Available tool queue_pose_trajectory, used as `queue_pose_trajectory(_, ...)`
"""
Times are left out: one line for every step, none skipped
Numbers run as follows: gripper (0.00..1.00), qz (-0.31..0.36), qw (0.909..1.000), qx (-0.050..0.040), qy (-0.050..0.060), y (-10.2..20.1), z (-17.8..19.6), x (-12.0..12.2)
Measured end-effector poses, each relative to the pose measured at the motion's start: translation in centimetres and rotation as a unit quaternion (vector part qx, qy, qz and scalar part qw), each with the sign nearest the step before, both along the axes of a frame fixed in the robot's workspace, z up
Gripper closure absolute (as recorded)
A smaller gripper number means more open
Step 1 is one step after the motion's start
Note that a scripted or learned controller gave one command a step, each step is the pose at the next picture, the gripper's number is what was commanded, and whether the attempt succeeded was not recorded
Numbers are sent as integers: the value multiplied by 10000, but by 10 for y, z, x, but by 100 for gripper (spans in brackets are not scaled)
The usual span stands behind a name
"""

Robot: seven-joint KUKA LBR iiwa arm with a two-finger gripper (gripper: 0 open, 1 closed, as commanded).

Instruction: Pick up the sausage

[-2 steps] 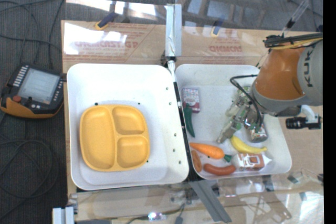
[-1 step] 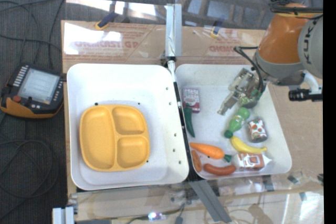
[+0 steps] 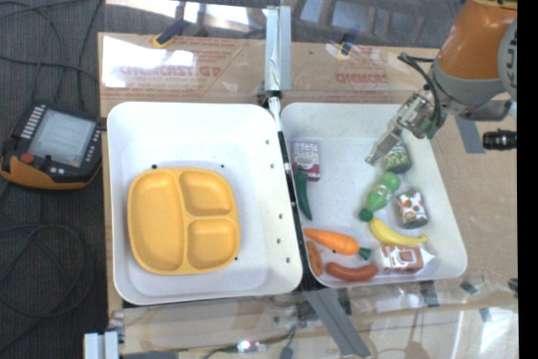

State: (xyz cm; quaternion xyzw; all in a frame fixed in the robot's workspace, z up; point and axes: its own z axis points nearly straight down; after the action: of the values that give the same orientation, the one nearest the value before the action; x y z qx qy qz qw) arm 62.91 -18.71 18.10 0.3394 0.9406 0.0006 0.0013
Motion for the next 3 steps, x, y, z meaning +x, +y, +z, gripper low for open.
queue_pose_trajectory(100, 16, 10000, 1, -15, 2, 9, 1)
queue_pose_trajectory(100, 2018, 9794, -2, 5, -35, -78, -54)
queue_pose_trajectory(100, 2796, 9601, -11, 2, -36, 12, -111)
